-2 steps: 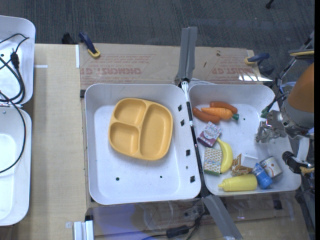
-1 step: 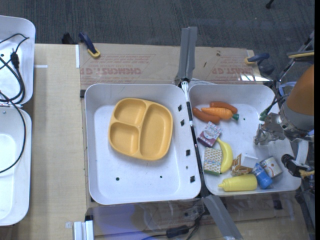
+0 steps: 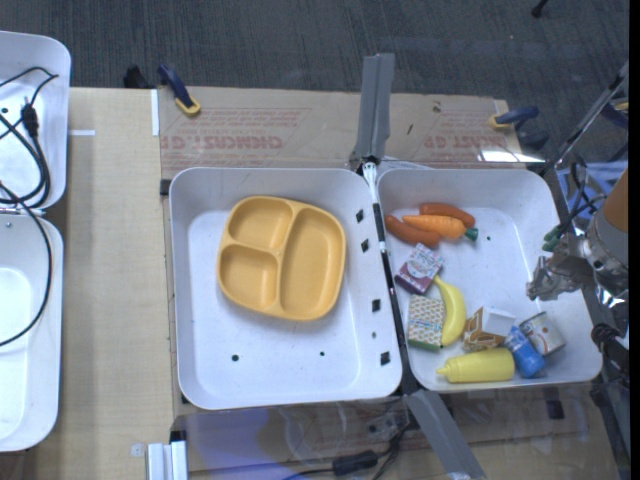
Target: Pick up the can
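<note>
Approaching is the step in hand: gripper point(image 3: 548, 280), its opening impossible to tell, is hanging just above the can point(image 3: 541, 334), which is lying below it; next calls for descending.

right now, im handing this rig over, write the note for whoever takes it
Gripper: at the right edge of the right bin, above the floor; whether its fingers are open or shut cannot be told. Nothing shows between them.
Can: lying in the right bin's near right corner, beside the blue item and the yellow bottle. It sits just in front of the gripper.
Other clutter in that bin: carrots, banana, small cartons.
Left bin: holds the yellow divided plate.
Done: nothing yet; the can is not picked up.
Left: reach the can, grip it, lift it.
</note>
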Motion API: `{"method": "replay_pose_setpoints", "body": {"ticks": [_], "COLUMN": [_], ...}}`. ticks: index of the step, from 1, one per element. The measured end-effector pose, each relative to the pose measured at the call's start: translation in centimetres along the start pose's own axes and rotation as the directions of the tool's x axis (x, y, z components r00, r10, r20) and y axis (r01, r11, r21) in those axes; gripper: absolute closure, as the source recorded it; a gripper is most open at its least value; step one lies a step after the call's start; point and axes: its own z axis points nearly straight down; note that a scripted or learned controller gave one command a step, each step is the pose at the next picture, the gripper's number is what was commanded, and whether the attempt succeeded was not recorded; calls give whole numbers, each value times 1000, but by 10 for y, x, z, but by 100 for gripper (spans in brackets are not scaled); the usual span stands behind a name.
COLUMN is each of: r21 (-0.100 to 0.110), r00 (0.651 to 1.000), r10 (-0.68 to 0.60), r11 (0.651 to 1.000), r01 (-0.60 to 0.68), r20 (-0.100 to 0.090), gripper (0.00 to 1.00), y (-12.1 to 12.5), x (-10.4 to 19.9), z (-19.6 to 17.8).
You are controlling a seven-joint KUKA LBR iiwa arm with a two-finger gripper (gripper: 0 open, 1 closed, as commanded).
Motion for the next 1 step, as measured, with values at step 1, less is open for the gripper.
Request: {"method": "replay_pose_setpoints", "body": {"ticks": [1], "r21": [1], "r00": [999], "r10": [49], "r11": [999], "r01": [-49], "r20": [0], "gripper": [0], "y": [2], "x": [28], "z": [69]}}
